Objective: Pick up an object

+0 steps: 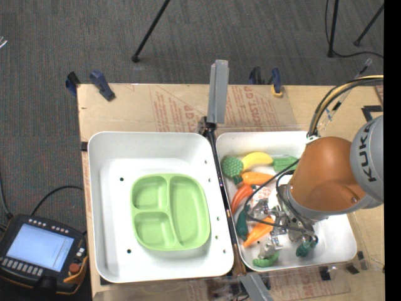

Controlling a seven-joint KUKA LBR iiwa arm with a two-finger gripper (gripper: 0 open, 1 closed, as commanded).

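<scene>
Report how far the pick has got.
Done: the arm has reached over the right bin, and the hand sits low among the toy food, by an orange carrot. In hand: nothing visibly gripped. Left: grasp a piece and lift it. The green tray in the left bin holds nothing.
</scene>
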